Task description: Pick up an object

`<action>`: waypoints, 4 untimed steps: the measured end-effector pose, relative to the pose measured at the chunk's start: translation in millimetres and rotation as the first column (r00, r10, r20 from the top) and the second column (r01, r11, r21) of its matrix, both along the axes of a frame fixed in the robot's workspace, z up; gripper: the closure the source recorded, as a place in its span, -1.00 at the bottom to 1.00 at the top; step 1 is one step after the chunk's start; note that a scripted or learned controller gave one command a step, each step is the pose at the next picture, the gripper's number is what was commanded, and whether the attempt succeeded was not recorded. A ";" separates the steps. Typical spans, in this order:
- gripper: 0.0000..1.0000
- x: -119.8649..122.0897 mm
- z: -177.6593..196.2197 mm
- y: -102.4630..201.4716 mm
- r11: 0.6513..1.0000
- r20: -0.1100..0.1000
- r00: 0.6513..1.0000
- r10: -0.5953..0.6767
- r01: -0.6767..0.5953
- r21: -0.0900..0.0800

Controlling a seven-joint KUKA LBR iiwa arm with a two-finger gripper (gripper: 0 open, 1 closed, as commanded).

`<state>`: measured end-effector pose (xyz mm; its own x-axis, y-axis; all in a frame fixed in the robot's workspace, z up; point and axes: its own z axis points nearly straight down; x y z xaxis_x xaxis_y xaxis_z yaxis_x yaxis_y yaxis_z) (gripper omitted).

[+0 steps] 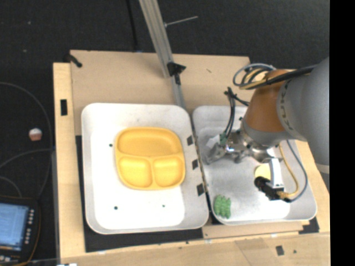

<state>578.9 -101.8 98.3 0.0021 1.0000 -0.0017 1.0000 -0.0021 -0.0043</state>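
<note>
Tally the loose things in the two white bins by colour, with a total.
Yellow: 1, the yellow three-compartment plastic tray in the left white bin.
Green: 1, the small green knobbly block in the right white bin.
Total: 2.

right bin (247, 201): middle lay hidden under arm (272, 110)
gripper (213, 153): blurred
green thing (222, 205): too small to identify
screen (14, 226): cut by left edge
</note>
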 end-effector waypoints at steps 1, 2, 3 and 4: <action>1.00 1.5 14.0 -0.1 1.000 0.006 1.000 -0.006 0.006 0.003; 1.00 -4.9 62.0 -4.3 1.000 0.010 1.000 -0.001 0.001 0.001; 1.00 3.4 111.0 1.4 1.000 0.012 1.000 0.006 -0.006 0.001; 1.00 5.2 164.9 0.4 1.000 0.012 1.000 0.006 -0.006 0.001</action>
<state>584.1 -101.3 263.2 -0.0039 1.0000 -0.0011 1.0000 0.0039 0.0074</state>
